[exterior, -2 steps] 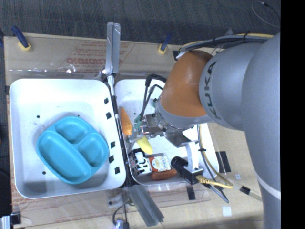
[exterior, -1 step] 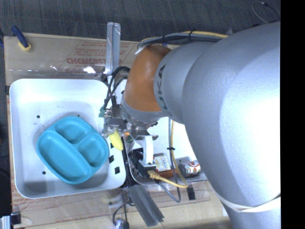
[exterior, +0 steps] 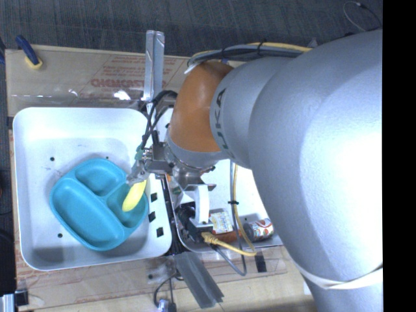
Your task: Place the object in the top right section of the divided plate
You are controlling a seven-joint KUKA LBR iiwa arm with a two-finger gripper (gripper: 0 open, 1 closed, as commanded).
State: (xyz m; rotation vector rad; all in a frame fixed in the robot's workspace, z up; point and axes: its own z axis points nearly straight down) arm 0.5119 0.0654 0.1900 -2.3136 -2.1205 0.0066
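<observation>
Here the matter turns on where the small yellow, banana-shaped plastic object (exterior: 134, 197) lies against the sections of the glossy turquoise divided plate (exterior: 84, 213). The plate rests in the left shallow white bin (exterior: 39, 142), which sits on the counter. The yellow object is over the plate's right-hand rim, at the small section on that side, its long axis running from upper right down to lower left. Whether it rests on the plate or hangs just above it cannot be told from this slanted view.

The hand (exterior: 140, 173) of the grey arm with the orange band (exterior: 195, 116) is just above and to the right of the plate, and the yellow object's upper end meets the hand's lower tip. It looks gripped there by that upper end, though the contact is small and partly shadowed.

Relative to the plate, the other small section, rounded and bare, lies up and to the left of the yellow object, and the large section lies to its lower left. Judged from that, the object is already at the plate's right side, and the coming move is likely a short lowering or a release rather than a long carry. The risk is that the long object tips across the divider or rim.
</observation>
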